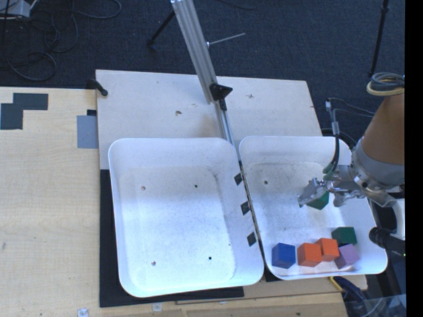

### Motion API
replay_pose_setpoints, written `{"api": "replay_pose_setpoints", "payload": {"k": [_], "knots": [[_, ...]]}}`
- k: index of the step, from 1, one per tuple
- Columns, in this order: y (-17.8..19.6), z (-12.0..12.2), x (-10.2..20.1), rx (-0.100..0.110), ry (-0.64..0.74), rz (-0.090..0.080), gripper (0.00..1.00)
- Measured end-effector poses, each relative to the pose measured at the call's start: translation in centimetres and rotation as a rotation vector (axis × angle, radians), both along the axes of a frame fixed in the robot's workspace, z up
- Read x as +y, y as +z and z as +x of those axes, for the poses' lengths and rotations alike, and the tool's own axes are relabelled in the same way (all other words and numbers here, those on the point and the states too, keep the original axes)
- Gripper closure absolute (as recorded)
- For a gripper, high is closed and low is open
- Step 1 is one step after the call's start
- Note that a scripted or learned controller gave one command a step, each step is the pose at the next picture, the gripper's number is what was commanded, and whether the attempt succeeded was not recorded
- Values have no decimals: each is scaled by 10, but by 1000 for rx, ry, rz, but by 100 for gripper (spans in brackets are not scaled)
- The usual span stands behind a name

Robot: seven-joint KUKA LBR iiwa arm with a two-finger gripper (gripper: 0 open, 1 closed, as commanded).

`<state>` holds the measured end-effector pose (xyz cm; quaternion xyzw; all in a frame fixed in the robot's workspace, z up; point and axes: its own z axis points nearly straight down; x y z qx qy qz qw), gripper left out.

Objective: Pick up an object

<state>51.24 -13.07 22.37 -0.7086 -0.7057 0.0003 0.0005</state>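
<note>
While blocks (316,251) crowd the right bin (277,177), near corner, left bin (132,177) alongside

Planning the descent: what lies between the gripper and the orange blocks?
Bare white bin floor, seen in the camera view, separates the gripper from the orange blocks.

The arm (386,134) is cut off by the frame's right edge, so only its orange band and grey wrist show. A green object (320,202) sits mostly hidden behind the gripper (317,193); its shape cannot be told. Beside the orange block (309,254), the purple block (347,255) partly covers the dark green block (344,235).
</note>
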Motion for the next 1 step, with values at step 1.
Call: {"api": "replay_pose_setpoints", "payload": {"k": [1], "knots": [[-65,66,-63,3,2,-2,0]]}}
